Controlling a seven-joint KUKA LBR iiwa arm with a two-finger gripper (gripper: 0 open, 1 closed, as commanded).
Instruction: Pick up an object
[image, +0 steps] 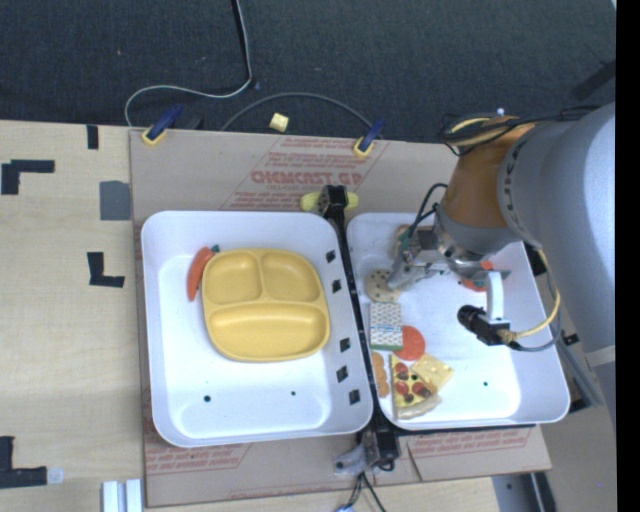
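End effector (400, 272), grip state unclear, hovers beside cookie (379, 286) above cracker (386, 325).

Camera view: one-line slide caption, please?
Arm's pincer low in right bin near toy food; yellow divided plate in left bin.

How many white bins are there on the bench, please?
2. The left bin holds a yellow divided plate and an orange carrot toy. The right bin holds small toy foods; the gripper is over it.
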